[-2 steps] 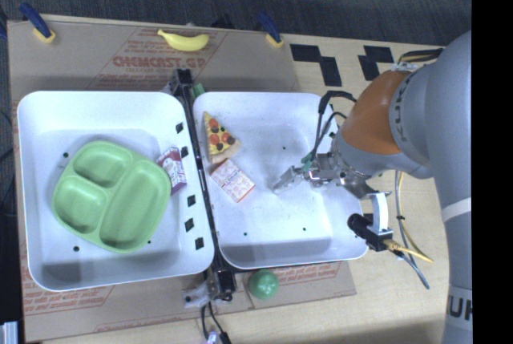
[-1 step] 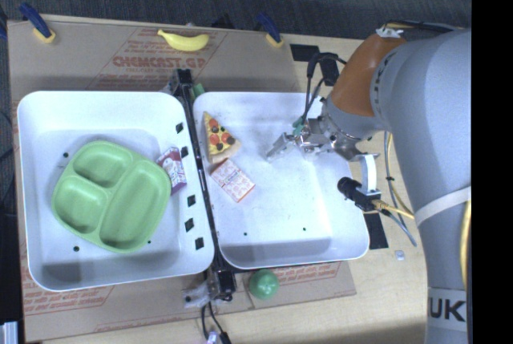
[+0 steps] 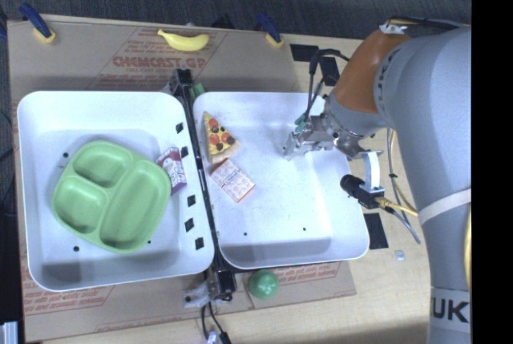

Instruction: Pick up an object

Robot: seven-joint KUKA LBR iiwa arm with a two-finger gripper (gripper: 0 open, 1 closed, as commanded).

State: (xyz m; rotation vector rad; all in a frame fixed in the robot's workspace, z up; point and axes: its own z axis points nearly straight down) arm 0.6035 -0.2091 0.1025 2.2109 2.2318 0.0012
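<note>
The gripper (image 3: 298, 140) sits low in the right bin (image 3: 276, 242), over bare floor; whether it is apart or together I cannot tell. The pizza slice (image 3: 217, 136) and card (image 3: 232, 180) lie well left (nearest candidates), so closing here likely grabs nothing.

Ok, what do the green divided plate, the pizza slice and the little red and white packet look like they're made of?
Green divided plate: probably moulded plastic, judging by its uniform colour, soft sheen and rounded compartments.
Pizza slice: likely a plastic or rubber toy, with flat bright colours; which one is hard to tell.
Red and white packet: looks like thin printed paper or film lying flat; the print is too small to read.
</note>
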